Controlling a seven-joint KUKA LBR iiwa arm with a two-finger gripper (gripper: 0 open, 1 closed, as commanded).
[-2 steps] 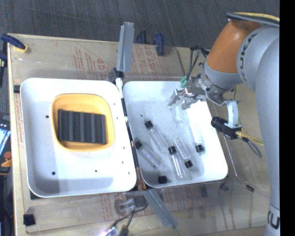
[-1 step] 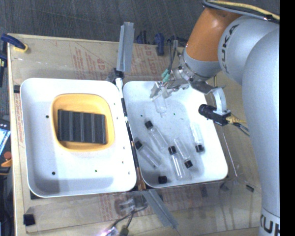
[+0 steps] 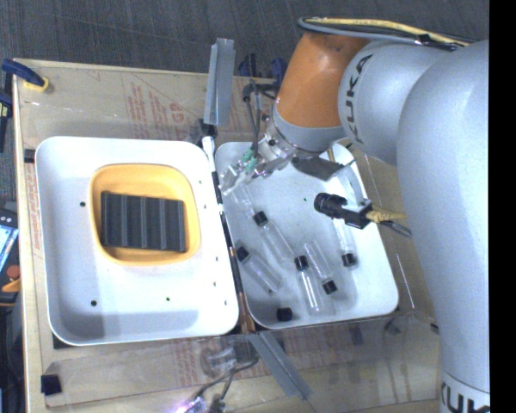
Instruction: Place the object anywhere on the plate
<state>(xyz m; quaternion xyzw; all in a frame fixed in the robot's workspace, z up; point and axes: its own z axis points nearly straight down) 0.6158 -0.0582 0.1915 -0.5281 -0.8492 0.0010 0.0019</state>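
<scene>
I see the plywood tabletop (image 3: pixel 120 101) carrying two shallow white bins side by side. The right bin (image 3: pixel 383 295) sits directly beneath the fingers; the left bin (image 3: pixel 64 256) lies further out past their tips, its edge touching the other's.

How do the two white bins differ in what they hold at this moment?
The left bin holds a yellow plate with a dark ribbed block on it; the right bin holds scattered clear vials with black caps. The gripper is over the right bin's far corner, away from the left bin. Both are shallow, white and side by side.
</scene>
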